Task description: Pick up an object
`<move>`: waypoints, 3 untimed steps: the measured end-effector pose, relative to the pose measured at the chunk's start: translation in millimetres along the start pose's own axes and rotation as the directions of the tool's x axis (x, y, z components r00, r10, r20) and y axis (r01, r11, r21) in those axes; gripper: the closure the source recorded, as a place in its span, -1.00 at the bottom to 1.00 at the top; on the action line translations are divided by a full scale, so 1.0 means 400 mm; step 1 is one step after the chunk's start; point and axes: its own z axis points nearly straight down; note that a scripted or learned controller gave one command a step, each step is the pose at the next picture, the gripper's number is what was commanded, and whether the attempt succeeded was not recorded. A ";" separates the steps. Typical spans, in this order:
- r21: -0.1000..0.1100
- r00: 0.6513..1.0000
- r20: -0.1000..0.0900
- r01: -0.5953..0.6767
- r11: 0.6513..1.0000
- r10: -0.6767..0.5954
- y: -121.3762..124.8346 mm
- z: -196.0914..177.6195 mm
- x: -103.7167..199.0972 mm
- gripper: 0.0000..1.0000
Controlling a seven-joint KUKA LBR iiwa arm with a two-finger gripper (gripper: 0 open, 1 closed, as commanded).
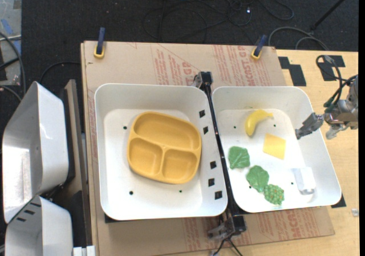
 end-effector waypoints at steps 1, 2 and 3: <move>-0.010 1.000 0.002 0.004 1.000 -0.004 0.005 -0.013 0.002 -1.00; -0.006 1.000 0.001 0.004 1.000 -0.004 0.022 0.112 0.019 -1.00; -0.005 1.000 0.000 0.001 1.000 -0.001 0.010 0.230 0.024 -1.00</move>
